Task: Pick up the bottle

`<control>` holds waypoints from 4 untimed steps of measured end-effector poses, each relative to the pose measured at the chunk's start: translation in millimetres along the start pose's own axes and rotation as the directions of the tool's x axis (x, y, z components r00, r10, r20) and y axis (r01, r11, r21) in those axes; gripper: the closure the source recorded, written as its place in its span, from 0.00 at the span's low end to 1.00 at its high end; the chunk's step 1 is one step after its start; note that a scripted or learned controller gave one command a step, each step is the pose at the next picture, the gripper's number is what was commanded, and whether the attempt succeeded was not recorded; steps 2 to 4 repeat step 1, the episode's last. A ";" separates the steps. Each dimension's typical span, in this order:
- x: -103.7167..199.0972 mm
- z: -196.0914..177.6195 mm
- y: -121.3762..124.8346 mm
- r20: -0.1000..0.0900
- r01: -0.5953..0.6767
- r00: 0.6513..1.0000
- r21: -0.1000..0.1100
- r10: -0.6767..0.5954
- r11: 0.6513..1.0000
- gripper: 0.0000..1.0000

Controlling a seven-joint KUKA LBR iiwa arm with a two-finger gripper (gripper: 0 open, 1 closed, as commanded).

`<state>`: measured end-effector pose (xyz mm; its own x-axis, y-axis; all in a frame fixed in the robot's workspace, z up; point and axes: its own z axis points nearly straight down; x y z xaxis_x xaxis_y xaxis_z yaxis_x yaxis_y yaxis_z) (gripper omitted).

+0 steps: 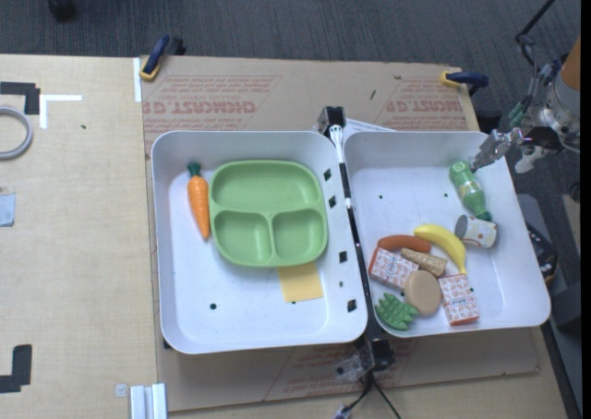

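Note:
The green bottle [467,186] lies on its side in the right bin [406,163], near the far right corner, with its cap end pointing away from me. My gripper [506,156] hovers at that bin's far right rim, just up and to the right of the bottle and apart from it. It stands open, and nothing is between the fingers. The arm comes in from the right edge of the view.
Just below the bottle lie a small white cup [477,233] and a banana [441,243]. A sausage [403,244], snack packs [395,268], a cookie [423,293] and a green leaf [397,313] crowd the bin's front. The left bin [175,306] holds a green divided plate [270,212], a carrot [198,202] and a cheese slice [301,284].

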<state>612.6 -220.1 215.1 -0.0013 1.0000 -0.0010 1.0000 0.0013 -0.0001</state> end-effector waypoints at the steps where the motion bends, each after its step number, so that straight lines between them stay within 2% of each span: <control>1: 0.0 -9.7 0.5 0.001 0.003 1.000 -0.001 -0.003 1.000 1.00; 4: 0.0 -9.7 0.5 0.001 0.003 1.000 -0.001 -0.003 1.000 1.00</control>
